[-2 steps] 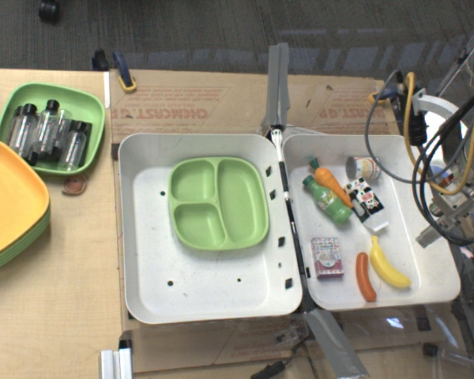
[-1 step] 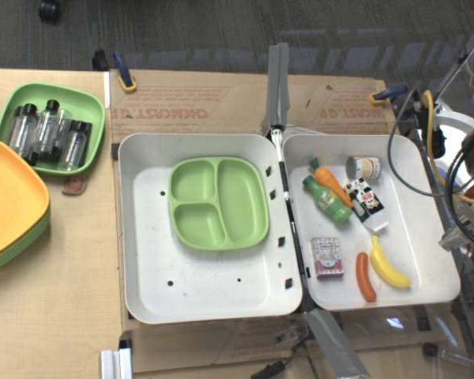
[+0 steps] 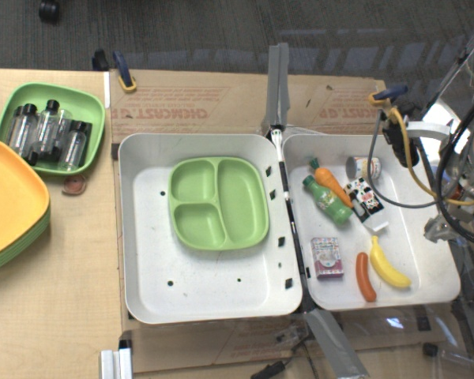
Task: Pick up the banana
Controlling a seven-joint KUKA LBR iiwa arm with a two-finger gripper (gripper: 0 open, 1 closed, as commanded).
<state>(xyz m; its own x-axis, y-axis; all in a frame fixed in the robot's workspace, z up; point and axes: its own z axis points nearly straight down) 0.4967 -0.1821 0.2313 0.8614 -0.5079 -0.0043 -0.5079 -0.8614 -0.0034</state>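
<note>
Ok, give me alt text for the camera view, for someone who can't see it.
A yellow banana lies in the right white bin beside a red sausage, a pink box, a green bottle and a carrot. The left bin holds a green divided plate.

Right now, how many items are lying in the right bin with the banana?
7: banana near the front, sausage beside it, pink box, green bottle, carrot, black-and-white pack, small can at the back. More may be hidden.

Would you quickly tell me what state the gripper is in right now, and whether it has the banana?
Gripper: cannot be told.
Banana: lies loose in the right bin, beside the red sausage, nothing gripping it.
</note>
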